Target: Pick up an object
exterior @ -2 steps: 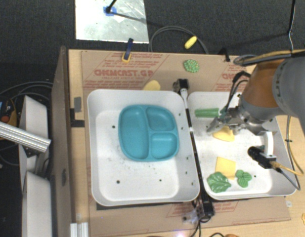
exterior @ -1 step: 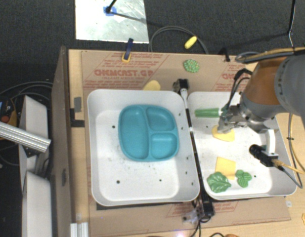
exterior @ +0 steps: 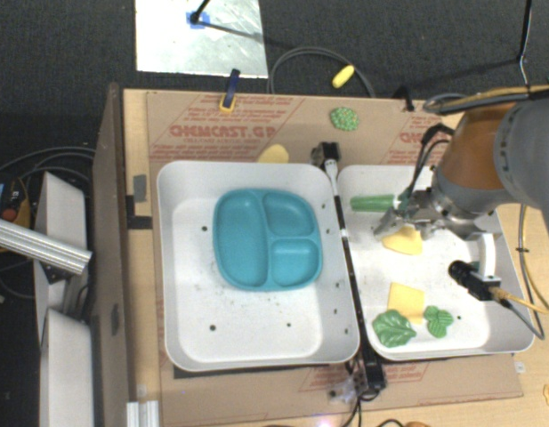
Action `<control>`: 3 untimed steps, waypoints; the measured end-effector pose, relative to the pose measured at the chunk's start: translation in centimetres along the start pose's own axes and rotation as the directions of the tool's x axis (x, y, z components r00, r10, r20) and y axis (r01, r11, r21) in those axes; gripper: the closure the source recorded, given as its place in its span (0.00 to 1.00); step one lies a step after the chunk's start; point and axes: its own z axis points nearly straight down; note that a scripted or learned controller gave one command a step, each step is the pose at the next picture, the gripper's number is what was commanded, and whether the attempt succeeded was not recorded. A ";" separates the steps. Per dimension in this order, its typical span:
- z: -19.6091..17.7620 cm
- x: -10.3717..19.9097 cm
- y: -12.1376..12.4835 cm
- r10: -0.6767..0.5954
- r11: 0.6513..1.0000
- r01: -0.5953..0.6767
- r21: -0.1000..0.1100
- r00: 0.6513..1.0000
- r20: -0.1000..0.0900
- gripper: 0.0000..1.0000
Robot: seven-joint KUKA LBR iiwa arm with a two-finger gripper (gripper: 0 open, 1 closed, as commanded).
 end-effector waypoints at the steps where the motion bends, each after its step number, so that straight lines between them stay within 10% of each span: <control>1: -0.2 0.5 -0.6 0.003 1.000 -0.003 0.005 1.000 -0.001 0.00; 2: 3.5 -2.1 1.6 0.007 1.000 -0.007 0.004 1.000 0.002 0.00; 3: 1.9 -2.0 2.0 0.004 1.000 -0.004 -0.009 1.000 0.003 1.00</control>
